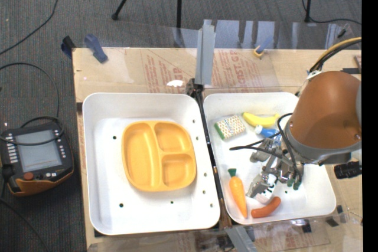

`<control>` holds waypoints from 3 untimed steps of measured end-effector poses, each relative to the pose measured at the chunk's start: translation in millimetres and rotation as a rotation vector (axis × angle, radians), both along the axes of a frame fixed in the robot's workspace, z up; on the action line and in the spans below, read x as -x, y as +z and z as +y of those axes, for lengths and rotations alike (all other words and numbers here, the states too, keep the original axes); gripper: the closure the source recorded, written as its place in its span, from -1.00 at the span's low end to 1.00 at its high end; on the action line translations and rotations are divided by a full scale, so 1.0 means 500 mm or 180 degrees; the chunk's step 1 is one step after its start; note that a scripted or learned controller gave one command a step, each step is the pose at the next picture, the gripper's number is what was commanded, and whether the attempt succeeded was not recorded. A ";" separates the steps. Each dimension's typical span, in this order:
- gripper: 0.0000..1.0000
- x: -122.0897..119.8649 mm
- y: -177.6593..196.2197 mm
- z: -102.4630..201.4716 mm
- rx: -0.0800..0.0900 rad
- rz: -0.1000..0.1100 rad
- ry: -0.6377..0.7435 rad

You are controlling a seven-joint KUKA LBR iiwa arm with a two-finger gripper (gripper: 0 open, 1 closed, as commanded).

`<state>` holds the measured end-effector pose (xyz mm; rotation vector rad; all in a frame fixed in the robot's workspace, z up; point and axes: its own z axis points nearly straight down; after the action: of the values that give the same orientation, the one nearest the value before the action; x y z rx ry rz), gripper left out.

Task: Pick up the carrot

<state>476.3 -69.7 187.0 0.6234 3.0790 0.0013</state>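
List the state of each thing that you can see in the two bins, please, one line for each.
carrot: lying flat in the right bin, not held
sausage: lying beside the carrot's tip
banana: lying at the far side
yellow tray: lying in the left bin
gripper: low beside the carrot

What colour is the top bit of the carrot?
Green. The carrot is orange with a small green top, seen best in the camera view, in the right bin.
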 end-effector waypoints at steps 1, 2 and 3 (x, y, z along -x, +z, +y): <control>-1.00 0.001 -0.201 -0.040 -0.0003 0.0009 -0.0433; 1.00 0.002 -0.183 -0.040 -0.0009 0.0016 -0.0452; 1.00 0.000 -0.001 0.078 0.0000 0.0006 -0.0387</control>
<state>476.1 -30.9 186.7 0.8097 3.0373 0.0005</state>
